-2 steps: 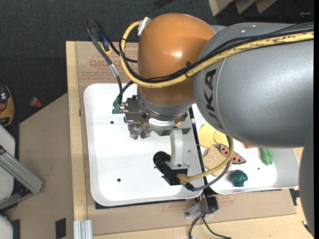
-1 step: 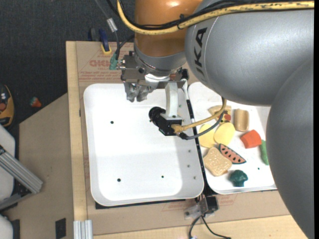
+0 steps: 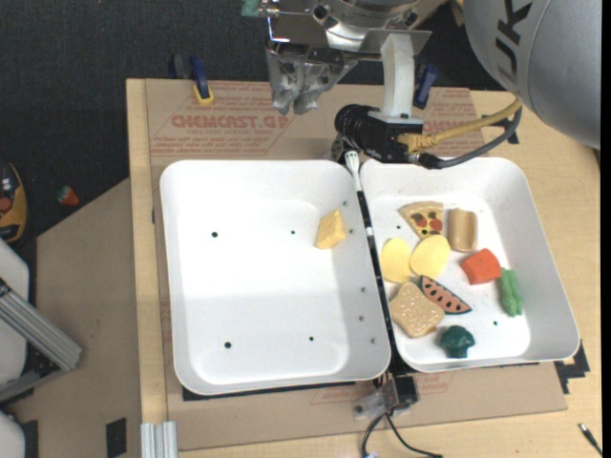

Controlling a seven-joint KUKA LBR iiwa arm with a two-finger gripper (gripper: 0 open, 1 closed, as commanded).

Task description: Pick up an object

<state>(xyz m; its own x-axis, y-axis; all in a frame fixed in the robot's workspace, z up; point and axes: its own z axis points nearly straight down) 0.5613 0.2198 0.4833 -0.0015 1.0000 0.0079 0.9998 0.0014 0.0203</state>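
I have one fixed camera above the bench (image 3: 153, 370), looking down at a slant toward its far edge. It sits close enough that both white bins fit whole: the left bin (image 3: 191, 256) takes the middle of my view, the right bin (image 3: 544, 284) reaches toward the right edge. The bench's near edge runs off the bottom. The arm (image 3: 535, 27) looms large at the top right, nearest the lens.
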